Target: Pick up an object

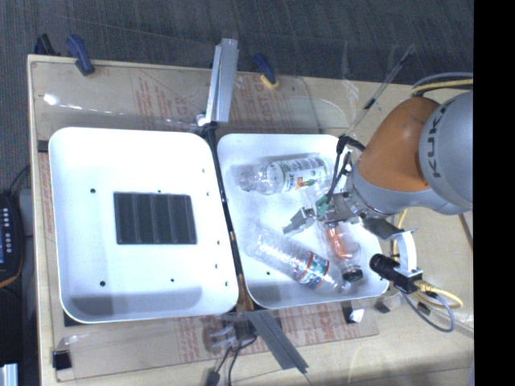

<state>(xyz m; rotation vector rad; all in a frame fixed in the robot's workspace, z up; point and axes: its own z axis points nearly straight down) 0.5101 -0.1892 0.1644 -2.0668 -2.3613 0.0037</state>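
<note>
The right bin (241,147) holds three bottles. A clear plastic bottle (286,174) with a green and white label lies along its far side. A second clear bottle (294,260) with a blue and red label lies slanted near the front. A small orange-tinted bottle (342,244) with a black cap lies at the right. My gripper (306,218) hangs low over the middle of this bin, between the three bottles and just left of the orange one. I see nothing lifted off the bin floor.
The left bin (80,175) has a dark ribbed rectangle (154,218) on its floor. A metal post (221,79) stands at the back between the bins. Blue clamps (80,55) grip the bench's far edge. Cables (426,296) trail at the right front.
</note>
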